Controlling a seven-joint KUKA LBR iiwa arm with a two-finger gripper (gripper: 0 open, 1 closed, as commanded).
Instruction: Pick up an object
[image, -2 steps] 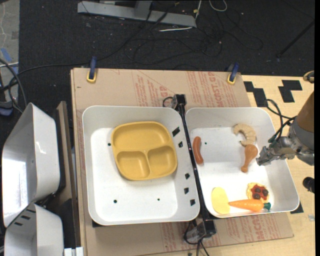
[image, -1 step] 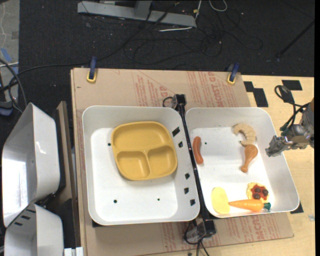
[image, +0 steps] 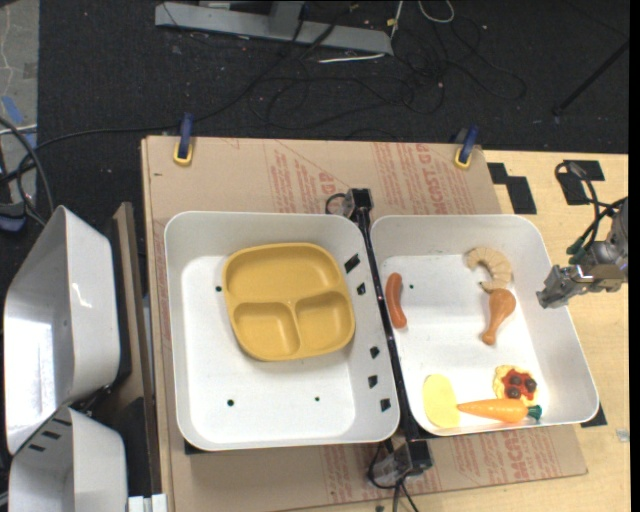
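The two-finger gripper (image: 556, 290) is seen at the right rim of the right-hand shallow white bin (image: 560, 345), just outside its wall; whether its fingers are apart or together cannot be told. Six toy foods are counted in that bin: one red plastic sausage (image: 396, 300) by the left wall, one pale croissant-shaped piece (image: 489, 265), one brown drumstick (image: 497, 314), one yellow rounded piece (image: 439, 400), one orange carrot (image: 493, 409) and one small pizza slice (image: 515, 382). Open floor is left in the bin's middle. One yellow three-compartment plastic plate (image: 288, 300) is set in the left-hand white bin (image: 200, 400).
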